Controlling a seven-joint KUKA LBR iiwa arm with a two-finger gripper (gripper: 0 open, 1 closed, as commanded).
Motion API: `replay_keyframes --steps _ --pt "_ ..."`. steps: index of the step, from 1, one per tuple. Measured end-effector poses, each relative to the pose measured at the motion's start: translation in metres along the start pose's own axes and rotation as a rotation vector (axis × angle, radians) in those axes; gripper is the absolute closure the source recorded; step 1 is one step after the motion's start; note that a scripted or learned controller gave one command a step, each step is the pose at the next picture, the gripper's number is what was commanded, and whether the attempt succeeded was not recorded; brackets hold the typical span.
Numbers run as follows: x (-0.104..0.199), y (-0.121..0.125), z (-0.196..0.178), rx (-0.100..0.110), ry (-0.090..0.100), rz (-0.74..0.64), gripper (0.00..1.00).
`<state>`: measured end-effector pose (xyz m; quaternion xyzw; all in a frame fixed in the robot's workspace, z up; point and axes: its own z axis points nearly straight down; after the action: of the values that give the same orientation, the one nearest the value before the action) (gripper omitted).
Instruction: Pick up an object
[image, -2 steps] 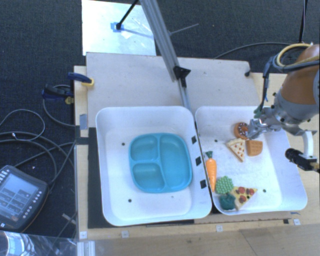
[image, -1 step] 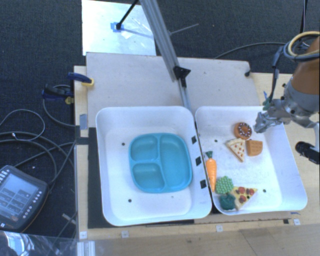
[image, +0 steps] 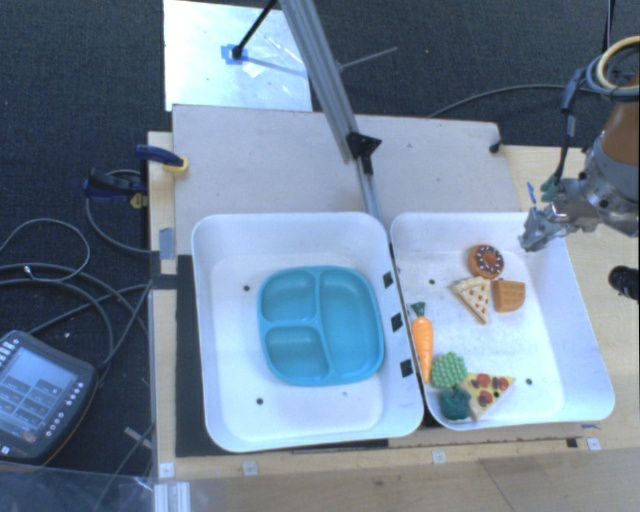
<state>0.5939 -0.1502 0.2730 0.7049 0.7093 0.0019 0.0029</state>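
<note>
My arm (image: 622, 150) is cut off by the right edge; my gripper (image: 535, 232) is too blurred to read.

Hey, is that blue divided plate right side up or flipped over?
Right side up: the blue plate in the left bin shows three sunken compartments facing up.

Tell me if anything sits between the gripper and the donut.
Nothing visible does. The gripper hangs over the right bin's upper right corner, and only bare white bin floor lies between it and the donut. The sandwich wedge and toast sit beyond the donut.
</note>
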Motion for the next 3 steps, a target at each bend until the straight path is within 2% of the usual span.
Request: replay_keyframes --steps 1,3 --pt "0.060 0.003 -0.001 0.005 0.004 -0.005 1.00" --pt "0.167 0.009 0.026 0.007 0.004 -0.005 1.00"
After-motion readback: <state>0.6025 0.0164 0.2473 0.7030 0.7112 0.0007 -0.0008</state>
